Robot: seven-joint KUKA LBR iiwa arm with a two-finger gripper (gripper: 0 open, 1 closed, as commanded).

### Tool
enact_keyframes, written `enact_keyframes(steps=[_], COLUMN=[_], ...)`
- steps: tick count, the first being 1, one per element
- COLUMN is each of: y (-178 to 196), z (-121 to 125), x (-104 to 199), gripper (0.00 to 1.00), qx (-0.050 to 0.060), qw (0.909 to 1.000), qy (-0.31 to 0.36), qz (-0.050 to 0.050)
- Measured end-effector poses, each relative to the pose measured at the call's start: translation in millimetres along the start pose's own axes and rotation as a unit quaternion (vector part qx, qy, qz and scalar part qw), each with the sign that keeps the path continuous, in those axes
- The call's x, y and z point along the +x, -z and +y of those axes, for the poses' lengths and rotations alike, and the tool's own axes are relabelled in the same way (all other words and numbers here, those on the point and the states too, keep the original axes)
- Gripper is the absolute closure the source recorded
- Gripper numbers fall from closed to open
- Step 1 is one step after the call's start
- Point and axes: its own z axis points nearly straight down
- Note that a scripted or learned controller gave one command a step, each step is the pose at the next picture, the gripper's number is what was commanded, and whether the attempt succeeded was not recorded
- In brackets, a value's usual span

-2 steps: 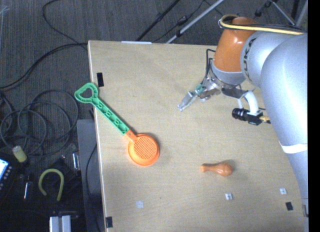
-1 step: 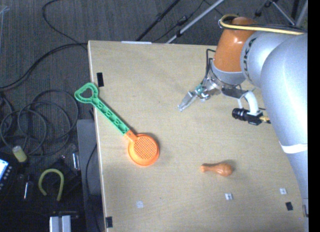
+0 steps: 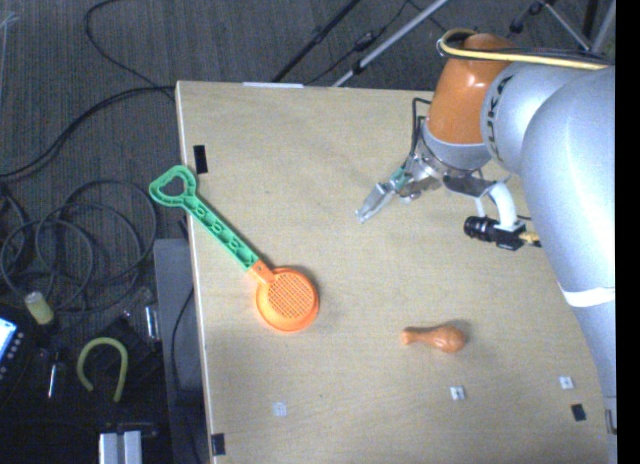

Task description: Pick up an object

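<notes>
A strainer with a green handle (image 3: pixel 212 222) and a round orange mesh head (image 3: pixel 287 299) lies on the left part of the tan board (image 3: pixel 330 142). A small orange drumstick-shaped toy (image 3: pixel 437 337) lies at the lower middle. My gripper (image 3: pixel 383 198) hangs over the bare middle of the board, pointing down and to the left. It is well right of the strainer and above the drumstick toy, touching neither.
The grey arm with its orange band (image 3: pixel 468 97) fills the upper right. Small black and white markers (image 3: pixel 457 392) dot the board's edges. Cables (image 3: pixel 70 242) and a green hook (image 3: pixel 102 360) lie on the floor to the left.
</notes>
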Motion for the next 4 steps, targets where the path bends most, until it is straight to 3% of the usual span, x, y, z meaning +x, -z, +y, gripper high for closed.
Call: enact_keyframes(steps=[1, 2, 3, 4], y=[-2, -9, -9, 0], z=[-14, -39, -16, -15], x=[-29, -84, -35, -34], gripper=[0.0, 0.0, 0.0, 1.0], qx=[0.001, 0.0, 0.0, -0.001], qw=[0.9811, 0.9998, 0.9999, 0.9999], qy=[-0.194, -0.018, 0.012, 0.012], qz=[0.001, 0.0, 0.001, 0.001])
